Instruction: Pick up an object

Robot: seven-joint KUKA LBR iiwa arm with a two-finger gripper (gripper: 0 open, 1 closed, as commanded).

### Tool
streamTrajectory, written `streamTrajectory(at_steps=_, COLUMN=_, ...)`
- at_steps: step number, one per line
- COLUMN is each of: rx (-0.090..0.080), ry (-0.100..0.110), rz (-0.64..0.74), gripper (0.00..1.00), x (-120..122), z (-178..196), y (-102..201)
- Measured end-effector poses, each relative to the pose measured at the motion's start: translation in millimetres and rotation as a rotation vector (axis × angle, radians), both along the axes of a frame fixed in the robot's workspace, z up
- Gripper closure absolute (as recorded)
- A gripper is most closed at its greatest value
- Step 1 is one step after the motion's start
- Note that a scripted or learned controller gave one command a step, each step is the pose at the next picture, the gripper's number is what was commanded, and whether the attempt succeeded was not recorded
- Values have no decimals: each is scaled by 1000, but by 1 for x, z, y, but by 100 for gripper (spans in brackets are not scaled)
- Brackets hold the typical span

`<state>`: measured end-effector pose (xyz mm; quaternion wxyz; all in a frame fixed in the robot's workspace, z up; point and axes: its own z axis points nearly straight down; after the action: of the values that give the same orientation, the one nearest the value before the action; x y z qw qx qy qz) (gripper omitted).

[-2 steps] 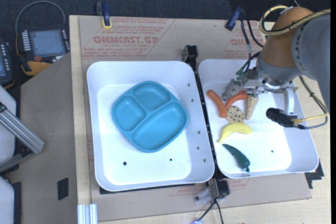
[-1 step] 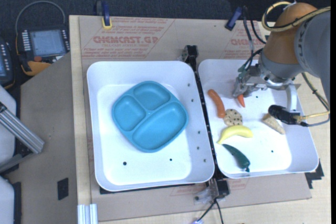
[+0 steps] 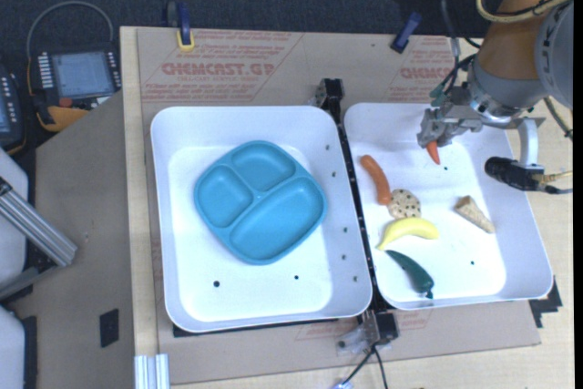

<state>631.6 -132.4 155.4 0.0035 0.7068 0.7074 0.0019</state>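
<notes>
The two bins (image 3: 173, 196) are white. The plate (image 3: 260, 200) in the left bin is light blue. In the right bin, the sausage (image 3: 375, 179) is orange-red, the cookie (image 3: 404, 203) is beige with dark spots, the banana (image 3: 409, 231) is yellow, the pepper (image 3: 413, 271) is dark green, and the wedge (image 3: 475, 214) is tan. The arm (image 3: 519, 41) is grey with an orange band. The board (image 3: 273, 68) is brown with red letters.

Arm enters from the right, orange band above the grey wrist, wrist angled downward. Hand (image 3: 435, 141) sits below and left of the band, a small red-orange piece (image 3: 434, 152) lodged between its fingertips.
</notes>
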Motion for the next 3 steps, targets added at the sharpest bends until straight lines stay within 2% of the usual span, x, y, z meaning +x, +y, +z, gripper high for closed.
streamTrajectory(at_steps=1, rx=0, ry=-1, rz=0, gripper=100, x=2, z=64, y=-3)
streamTrajectory(at_steps=2, rx=1, ry=1, rz=1, gripper=100, x=3, z=95, y=-3)
streamTrajectory(at_steps=3, rx=4, ry=10, rz=3, gripper=100, x=-10, z=100, y=52)
